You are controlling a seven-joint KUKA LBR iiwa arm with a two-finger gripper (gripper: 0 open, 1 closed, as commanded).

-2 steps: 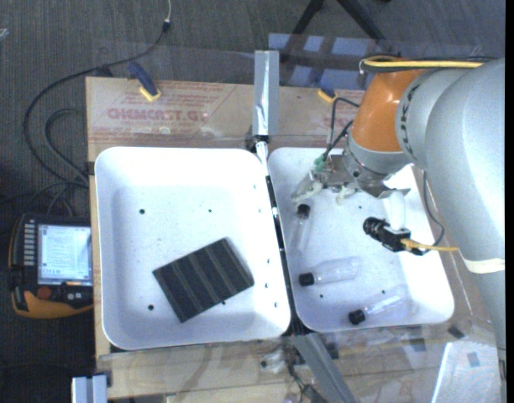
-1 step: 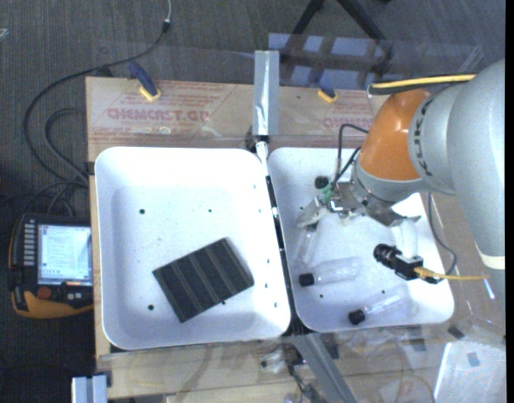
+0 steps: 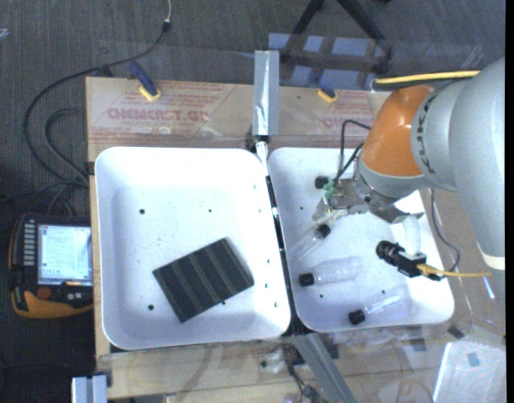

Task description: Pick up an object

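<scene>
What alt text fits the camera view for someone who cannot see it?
The arm reaches in from the right with its tool over the far left part of the right bin, which holds several clear bottles with black caps. The left bin holds one black ribbed block lying flat.

Two bins side by side on the surface (image 3: 114,107): L bin (image 3: 114,183), R bin (image 3: 427,299), inner rims touching at centre.

L bin: one flat slab (image 3: 204,279) in near half, approx mid-width, lying askew to the walls.

R bin: tool (image 3: 333,201) over far-L part, arm (image 3: 458,141) coming in from R. Small cap (image 3: 322,180) just behind tool. Bottle A (image 3: 317,235) just in front of tool, nr L wall. Bottle B (image 3: 337,269) in front of A, lying flat, mid-bin. Bottle C (image 3: 381,306) to R of B, nearest front wall.

Handheld unit (image 3: 51,263) on floor, L of surface.
</scene>
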